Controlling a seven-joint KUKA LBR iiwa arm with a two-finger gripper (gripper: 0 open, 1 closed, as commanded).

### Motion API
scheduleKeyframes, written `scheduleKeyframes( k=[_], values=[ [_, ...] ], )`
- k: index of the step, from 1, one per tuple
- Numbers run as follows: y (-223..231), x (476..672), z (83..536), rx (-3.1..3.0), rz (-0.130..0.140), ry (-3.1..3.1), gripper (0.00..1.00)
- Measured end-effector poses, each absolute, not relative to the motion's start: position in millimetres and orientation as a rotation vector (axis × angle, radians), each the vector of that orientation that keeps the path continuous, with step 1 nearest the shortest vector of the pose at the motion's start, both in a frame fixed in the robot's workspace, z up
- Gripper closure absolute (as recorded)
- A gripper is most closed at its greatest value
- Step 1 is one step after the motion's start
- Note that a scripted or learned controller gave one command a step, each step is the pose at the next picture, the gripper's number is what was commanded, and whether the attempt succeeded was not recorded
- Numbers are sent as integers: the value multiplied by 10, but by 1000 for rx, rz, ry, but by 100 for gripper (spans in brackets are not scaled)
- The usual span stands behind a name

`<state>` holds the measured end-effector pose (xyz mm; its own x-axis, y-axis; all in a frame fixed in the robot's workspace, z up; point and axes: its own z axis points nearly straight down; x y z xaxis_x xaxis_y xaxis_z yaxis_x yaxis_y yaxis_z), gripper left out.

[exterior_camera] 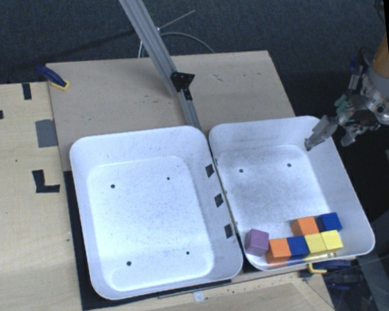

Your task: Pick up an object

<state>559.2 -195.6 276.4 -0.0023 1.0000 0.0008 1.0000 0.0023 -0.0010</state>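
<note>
Though blocks crowd near edge of right bin (336, 170), purple block (258, 240) sits leftmost, just apart from rest. Looks light, stiff, flat-sided; pinch across opposite faces. Claw (331, 129) hovers beyond bin's far right rim, well apart from blocks; spread probably open, cannot tell. No readable writing.

A grey metal pole (156, 45) slants across the wooden bench (235, 87); a blue-and-yellow clamp (53, 76) sits at its far-left corner.
</note>
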Motion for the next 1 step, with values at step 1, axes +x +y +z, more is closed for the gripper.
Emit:
scheduleKeyframes(
  k=[1],
  values=[
    [-1349, 5283, 1539, -2212, 8, -2217, 0]
  ],
)
